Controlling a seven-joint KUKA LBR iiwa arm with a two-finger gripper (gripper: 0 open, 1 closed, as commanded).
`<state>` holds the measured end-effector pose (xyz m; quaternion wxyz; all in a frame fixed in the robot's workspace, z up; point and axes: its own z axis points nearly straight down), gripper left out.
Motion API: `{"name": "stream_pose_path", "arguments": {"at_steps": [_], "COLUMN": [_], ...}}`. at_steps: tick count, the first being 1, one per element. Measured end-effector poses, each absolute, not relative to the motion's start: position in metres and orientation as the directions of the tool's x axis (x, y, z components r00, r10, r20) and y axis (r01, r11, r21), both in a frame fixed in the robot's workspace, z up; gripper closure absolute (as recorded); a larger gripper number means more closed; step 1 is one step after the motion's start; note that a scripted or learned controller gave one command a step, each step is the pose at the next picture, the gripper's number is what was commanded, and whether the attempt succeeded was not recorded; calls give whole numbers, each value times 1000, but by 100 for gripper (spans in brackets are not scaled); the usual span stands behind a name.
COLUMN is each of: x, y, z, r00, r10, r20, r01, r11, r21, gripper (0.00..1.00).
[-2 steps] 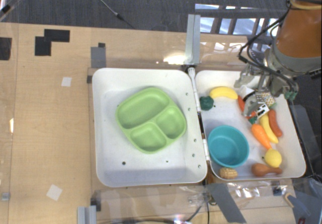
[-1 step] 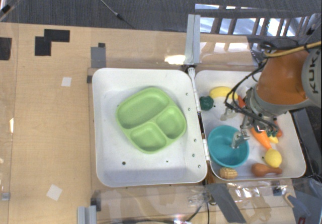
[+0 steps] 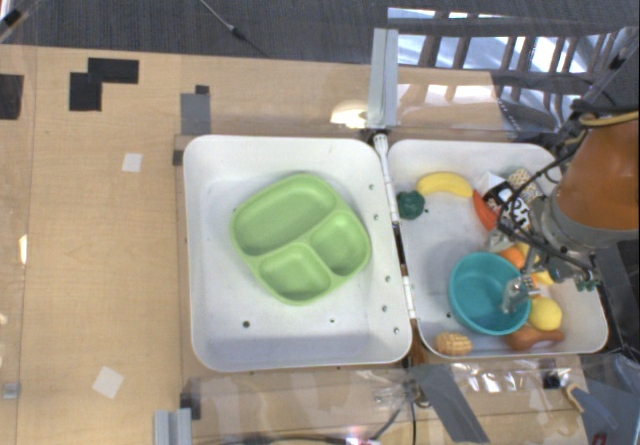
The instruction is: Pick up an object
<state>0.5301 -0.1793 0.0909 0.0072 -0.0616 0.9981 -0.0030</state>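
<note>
Lower right of frame: your gripper point(image 3: 517, 291) hangs over the teal bowl point(image 3: 485, 293) in the right bin point(image 3: 430, 263); finger state unclear. Reaching step; next, descend and close.

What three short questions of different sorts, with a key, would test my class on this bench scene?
1. True or false: the green divided plate lies in the right bin.
2. Which object lies nearest the divider between the bins? A) the banana B) the dark green toy C) the lemon
3. Fill in: the gripper is over the rim of the ____ bowl.

Key: 1. False, it lies in the left bin. 2. B. 3. Teal.
</note>
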Motion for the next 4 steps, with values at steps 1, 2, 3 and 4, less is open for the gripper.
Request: {"name": "stream_pose_path", "arguments": {"at_steps": [1,2,3,4], "x": [537,520,511,506], "y": [-177,-111,-147,-120], "z": [107,96,127,249], "r00": [-991,-886,-673,-644], "r10": [-129,-463,-740,-765], "r20": [-32,-30,-17,-9], "r01": [-128,-463,-740,-765], "r11": [992,886,673,644], "r21": [-10,-22,-19,-12], "gripper": [100,100,100,100]}}
